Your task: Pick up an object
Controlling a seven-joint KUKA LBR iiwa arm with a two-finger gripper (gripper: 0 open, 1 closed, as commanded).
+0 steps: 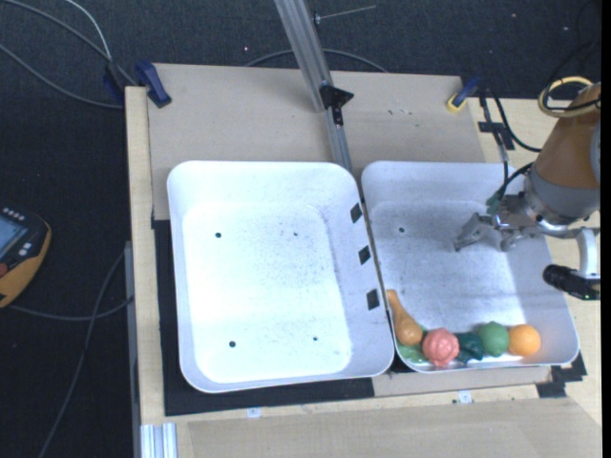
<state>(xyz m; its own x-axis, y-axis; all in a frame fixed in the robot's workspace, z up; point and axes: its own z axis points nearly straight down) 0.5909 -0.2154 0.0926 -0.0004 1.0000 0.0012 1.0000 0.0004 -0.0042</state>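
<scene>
My gripper hangs over the upper middle of the right bin, its fingers spread open with nothing between them. Along that bin's near edge lie several small objects in a row: an orange carrot-like piece, a pink ball, a green ball and an orange ball. A bluish item is partly hidden between the pink and green balls. The gripper stands well above and apart from this row.
The left bin sits beside the right one, joined by black clips. A slanted metal pole rises from the bench's back. The arm's orange band is at the right edge.
</scene>
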